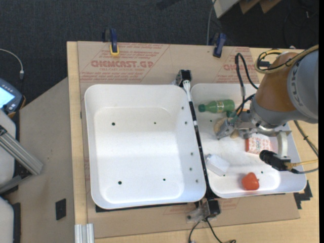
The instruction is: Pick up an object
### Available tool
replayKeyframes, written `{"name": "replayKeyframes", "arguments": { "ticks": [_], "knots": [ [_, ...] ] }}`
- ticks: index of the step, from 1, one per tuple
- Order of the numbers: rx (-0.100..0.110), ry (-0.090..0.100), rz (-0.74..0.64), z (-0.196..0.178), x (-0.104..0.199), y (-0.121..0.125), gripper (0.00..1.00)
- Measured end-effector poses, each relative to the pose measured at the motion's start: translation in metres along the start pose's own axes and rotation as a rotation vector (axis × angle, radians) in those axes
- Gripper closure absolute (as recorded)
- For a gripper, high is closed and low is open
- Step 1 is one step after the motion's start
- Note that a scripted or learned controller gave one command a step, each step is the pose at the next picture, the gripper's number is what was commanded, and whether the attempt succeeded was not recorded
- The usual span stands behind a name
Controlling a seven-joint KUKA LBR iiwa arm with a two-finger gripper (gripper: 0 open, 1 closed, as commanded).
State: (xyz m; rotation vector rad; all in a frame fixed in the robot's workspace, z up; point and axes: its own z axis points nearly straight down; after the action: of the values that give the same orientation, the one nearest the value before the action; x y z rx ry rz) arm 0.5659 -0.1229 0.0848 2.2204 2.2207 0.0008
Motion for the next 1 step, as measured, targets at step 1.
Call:
{"name": "replayKeyframes", "arguments": {
  "ticks": [1],
  "knots": [
    [0.004, 0.0, 0.006, -0.0001, -0.0646, -0.0315, 0.0]
  ]
}}
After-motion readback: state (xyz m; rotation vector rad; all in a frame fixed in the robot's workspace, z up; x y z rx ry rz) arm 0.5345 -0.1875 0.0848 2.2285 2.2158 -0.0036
